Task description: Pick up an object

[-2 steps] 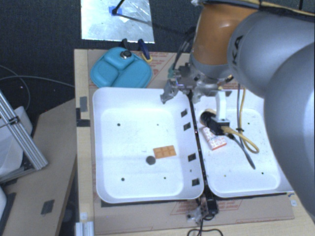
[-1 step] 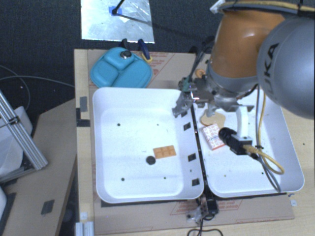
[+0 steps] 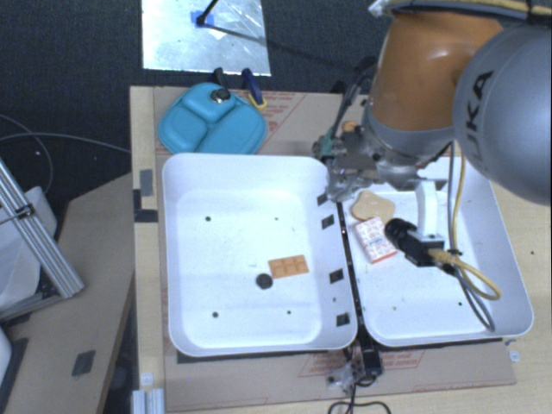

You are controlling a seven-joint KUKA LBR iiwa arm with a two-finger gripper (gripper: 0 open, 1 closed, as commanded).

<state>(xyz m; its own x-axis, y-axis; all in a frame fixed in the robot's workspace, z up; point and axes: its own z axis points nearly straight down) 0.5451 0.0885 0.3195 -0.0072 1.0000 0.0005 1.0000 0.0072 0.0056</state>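
In the left bin [image 3: 198,188] lie a flat orange waffle-like tile [image 3: 288,266] and a small black disc [image 3: 264,281] just left of it. The right bin [image 3: 509,309] holds a tan rounded piece [image 3: 372,205] and a small white box with red print [image 3: 374,239] near its left wall. My gripper [image 3: 345,179] hangs under the orange wrist band, over the divide between the bins, just up and left of the tan piece. Its fingers are hidden in clutter beneath the wrist.
A blue lidded container [image 3: 212,121] sits on the bench behind the left bin. A silver sheet [image 3: 203,24] lies on the floor beyond. The big grey arm covers the upper part of the right bin. A metal frame [image 3: 30,231] stands at far left.
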